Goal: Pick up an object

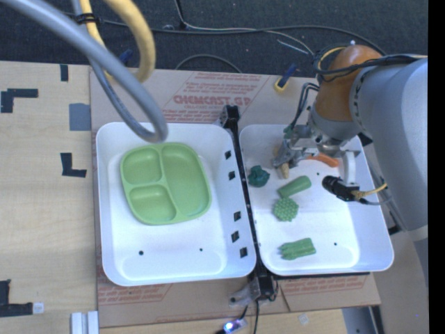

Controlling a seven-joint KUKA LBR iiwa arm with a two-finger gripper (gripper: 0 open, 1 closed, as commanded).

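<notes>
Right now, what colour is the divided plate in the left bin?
Light green, seen in the camera view: divided plate.

Left bin point(111, 186): holds a sectioned tray point(165, 183), toward its rear half.
Right bin point(368, 245): just beside the left bin, touching along the middle divider.
Small dark lump point(259, 177): right bin, near the divider.
Cylinder piece point(294, 186): right of the lump.
Bumpy round piece point(285, 209): just in front of the cylinder.
Ridged block point(297, 249): near the front wall, apart from the others.
Gripper point(286, 160): over the right bin's rear, behind the cylinder.
</notes>
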